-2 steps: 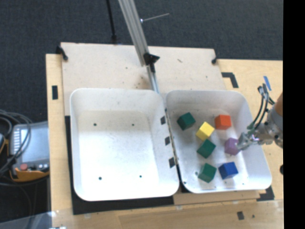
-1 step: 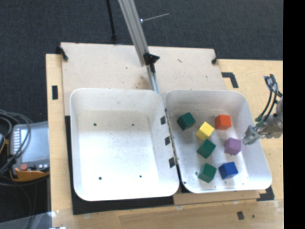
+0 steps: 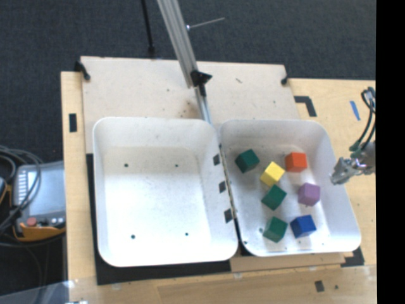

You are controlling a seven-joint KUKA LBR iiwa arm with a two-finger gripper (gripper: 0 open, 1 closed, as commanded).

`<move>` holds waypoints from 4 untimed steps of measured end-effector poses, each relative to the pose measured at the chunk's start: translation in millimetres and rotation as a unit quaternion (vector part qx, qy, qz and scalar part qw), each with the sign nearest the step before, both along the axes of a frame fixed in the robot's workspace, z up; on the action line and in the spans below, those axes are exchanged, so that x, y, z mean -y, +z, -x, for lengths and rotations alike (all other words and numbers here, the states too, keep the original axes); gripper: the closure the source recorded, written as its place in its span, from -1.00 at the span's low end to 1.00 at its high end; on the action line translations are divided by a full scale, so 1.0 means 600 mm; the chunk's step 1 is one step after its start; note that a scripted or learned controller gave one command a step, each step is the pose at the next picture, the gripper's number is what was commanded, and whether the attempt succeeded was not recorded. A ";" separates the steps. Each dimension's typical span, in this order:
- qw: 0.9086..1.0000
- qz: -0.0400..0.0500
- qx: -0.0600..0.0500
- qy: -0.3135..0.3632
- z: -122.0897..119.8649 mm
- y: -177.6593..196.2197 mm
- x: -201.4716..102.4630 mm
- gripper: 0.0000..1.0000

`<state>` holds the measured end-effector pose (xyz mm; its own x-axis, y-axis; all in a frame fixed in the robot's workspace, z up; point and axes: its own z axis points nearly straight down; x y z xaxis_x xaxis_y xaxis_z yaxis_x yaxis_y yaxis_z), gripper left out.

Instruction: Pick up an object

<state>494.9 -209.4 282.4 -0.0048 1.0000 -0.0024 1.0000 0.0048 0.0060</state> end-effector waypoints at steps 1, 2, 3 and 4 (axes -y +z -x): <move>1.000 -0.001 -0.002 0.001 -0.028 -0.027 -0.081 1.00; 1.000 -0.001 -0.003 0.001 -0.048 -0.050 -0.156 1.00; 1.000 -0.002 -0.002 0.001 -0.063 -0.041 -0.234 1.00; 1.000 -0.002 -0.002 0.001 -0.074 -0.038 -0.315 1.00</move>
<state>539.5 -20.1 259.9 -0.0077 1.0000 0.0013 1.0000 0.0077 0.0015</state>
